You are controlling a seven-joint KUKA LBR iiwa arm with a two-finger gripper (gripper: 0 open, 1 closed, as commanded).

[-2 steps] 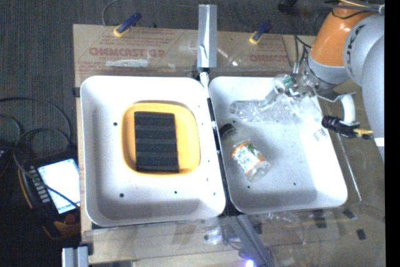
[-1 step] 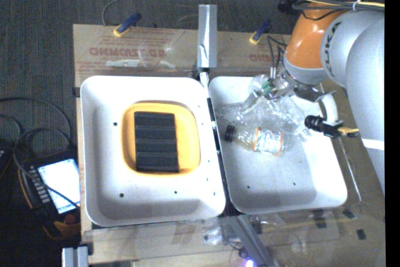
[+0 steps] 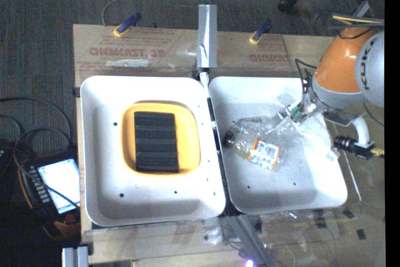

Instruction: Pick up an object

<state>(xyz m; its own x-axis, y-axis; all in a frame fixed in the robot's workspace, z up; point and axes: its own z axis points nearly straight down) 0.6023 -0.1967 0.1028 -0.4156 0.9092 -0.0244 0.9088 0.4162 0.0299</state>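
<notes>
Two shallow white bins sit side by side on the bench; both are moulded with rounded corners and a matte, faintly speckled finish.

The left bin holds one item: a yellow tray-shaped piece with rounded corners, lying flat at the bin's centre. A black ribbed insert with four raised bars fills its middle.

The right bin holds a loose cluster of three things in its middle and far half. Nearest the dividing wall is one small dark bottle, lying on its side. Just beside it is one small packet with an orange-and-white printed face, lying flat and tilted. One crumpled clear plastic wrapper, glossy and creased, spreads from the bottle up toward the far right corner, touching or overlapping both.

My gripper stands over the far right part of the right bin, at the upper end of the clear wrapper. I cannot tell whether my fingers are open or closed; they are too small and blurred against the plastic. My orange wrist band sits behind it.

Beyond the bins, a brown board carries two blue-and-yellow clamps, one at each side, and one upright metal post between them.
</notes>
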